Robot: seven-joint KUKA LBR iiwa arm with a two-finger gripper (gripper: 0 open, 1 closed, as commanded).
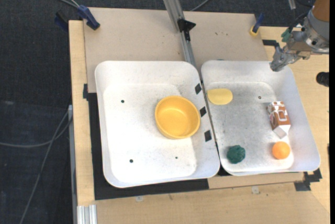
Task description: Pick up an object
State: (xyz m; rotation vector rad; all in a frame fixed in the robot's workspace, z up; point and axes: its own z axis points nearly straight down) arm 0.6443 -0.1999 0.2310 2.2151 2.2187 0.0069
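Nearest: green ball [236, 153], orange ball [281, 150] — light, probably soft, grippable across middle; claw [277, 64] spread unclear.

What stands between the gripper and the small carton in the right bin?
Nothing visible does. The gripper hangs at the back rim of the right bin, and bare bin floor lies between it and the carton.
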